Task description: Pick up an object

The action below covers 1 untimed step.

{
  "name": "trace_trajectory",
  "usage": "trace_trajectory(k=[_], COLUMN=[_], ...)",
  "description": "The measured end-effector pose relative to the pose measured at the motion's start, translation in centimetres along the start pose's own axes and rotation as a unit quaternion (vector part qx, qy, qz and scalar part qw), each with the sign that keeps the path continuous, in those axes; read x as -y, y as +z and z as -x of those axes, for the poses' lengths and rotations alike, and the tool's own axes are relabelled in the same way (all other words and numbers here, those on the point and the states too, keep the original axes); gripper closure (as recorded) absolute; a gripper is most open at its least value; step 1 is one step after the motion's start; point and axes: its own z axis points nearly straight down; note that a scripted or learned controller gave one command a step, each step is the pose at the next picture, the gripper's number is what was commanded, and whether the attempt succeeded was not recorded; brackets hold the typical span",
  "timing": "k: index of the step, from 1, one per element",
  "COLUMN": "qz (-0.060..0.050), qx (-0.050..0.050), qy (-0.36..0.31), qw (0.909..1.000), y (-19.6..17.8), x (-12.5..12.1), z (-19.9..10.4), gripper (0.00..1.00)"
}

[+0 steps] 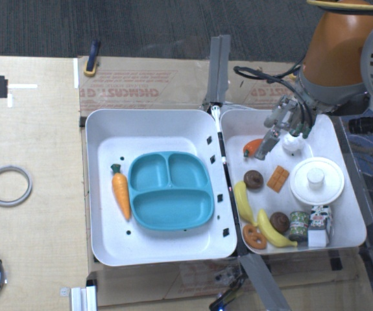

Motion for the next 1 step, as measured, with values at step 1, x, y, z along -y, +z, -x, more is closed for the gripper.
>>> trace_trajectory(k=[1], qz=[0.0], qx=[-0.001], qy=[0.024], qw=[0.9997], y=[13.74], x=[6.84], z=[-4.96], gripper=[0.0])
